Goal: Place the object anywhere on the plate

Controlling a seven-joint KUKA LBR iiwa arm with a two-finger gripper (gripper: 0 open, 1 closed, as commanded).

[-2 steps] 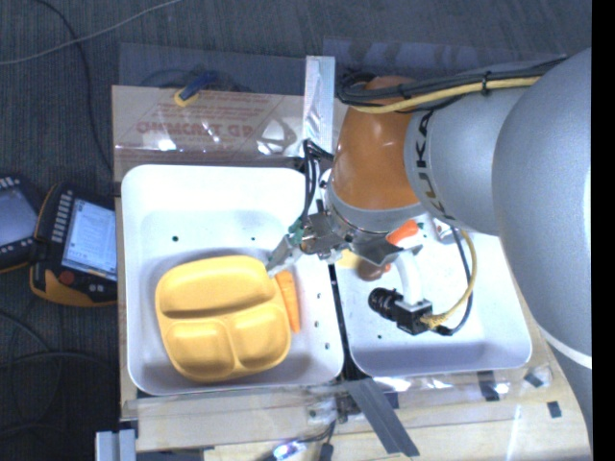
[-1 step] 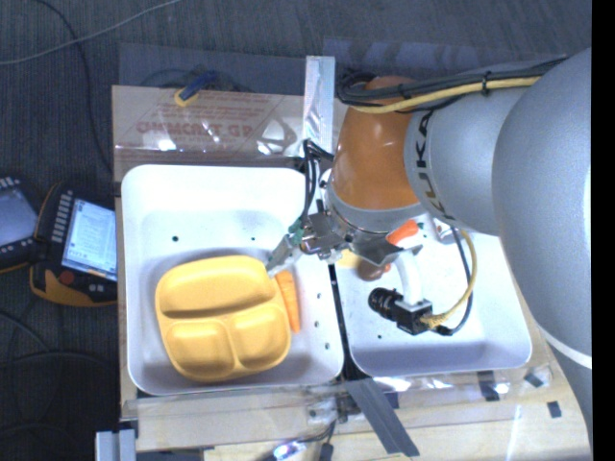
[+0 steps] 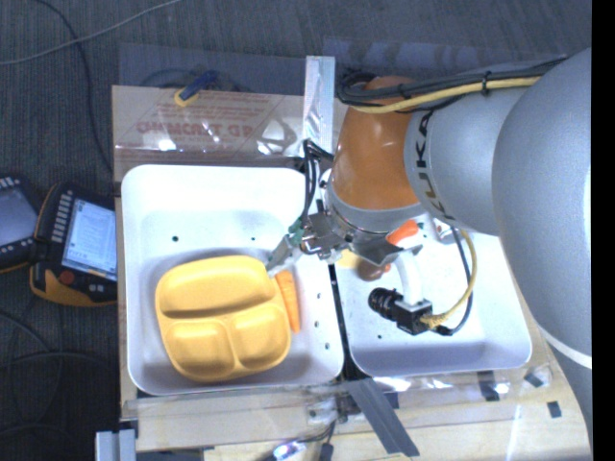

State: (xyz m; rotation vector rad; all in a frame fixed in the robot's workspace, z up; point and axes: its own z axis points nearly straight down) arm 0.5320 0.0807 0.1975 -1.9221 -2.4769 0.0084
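Orange carrot-like object [image 3: 288,303] lies in left bin [image 3: 192,185], touching right edge of yellow divided plate [image 3: 221,317], not on it. Pincer [image 3: 285,250] just above object's far end; open or clenched: cannot tell. Arm [image 3: 461,161] over right bin [image 3: 480,344]. Pendant [image 3: 77,248] left of bench.
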